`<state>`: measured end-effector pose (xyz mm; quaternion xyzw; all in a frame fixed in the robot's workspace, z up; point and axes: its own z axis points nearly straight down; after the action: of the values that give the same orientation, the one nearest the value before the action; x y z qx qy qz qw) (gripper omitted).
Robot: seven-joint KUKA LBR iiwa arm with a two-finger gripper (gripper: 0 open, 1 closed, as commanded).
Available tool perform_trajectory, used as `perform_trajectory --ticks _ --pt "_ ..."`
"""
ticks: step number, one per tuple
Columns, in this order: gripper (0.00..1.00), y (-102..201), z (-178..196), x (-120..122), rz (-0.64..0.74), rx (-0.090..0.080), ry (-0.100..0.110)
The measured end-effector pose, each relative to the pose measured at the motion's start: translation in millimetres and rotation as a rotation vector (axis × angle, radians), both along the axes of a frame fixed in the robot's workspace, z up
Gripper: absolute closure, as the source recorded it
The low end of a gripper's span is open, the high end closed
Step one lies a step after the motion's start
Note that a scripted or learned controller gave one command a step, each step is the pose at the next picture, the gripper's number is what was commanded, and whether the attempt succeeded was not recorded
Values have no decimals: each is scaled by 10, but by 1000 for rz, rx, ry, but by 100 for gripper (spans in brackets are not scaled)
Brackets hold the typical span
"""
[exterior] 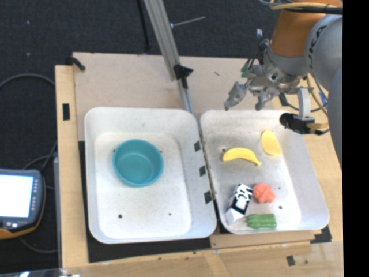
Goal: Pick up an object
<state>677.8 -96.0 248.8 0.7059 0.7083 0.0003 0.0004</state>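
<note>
Camera view, left to right: a teal bowl (138,163) sits mid left bin. In the right bin, a banana (241,156) lies at centre, a lemon (270,142) at 2 o'clock. Both look light, smooth, probably plastic; pinch the banana across its middle. Fingers (234,96) hang open, empty, at 12.

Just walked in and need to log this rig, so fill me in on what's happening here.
A grey and orange arm reaches in from the right, its end effector hanging open above the far edge of the right bin, holding nothing. That bin holds a banana, a yellow lemon-like piece, a red item, a black-and-white box and a green item, all untouched. The left bin holds a teal bowl. No pick has been made yet.
</note>
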Motion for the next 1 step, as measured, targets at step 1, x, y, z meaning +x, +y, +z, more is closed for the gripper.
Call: perform_trajectory --ticks 1 --pt "0 -4 0 -1 0 -1 0"
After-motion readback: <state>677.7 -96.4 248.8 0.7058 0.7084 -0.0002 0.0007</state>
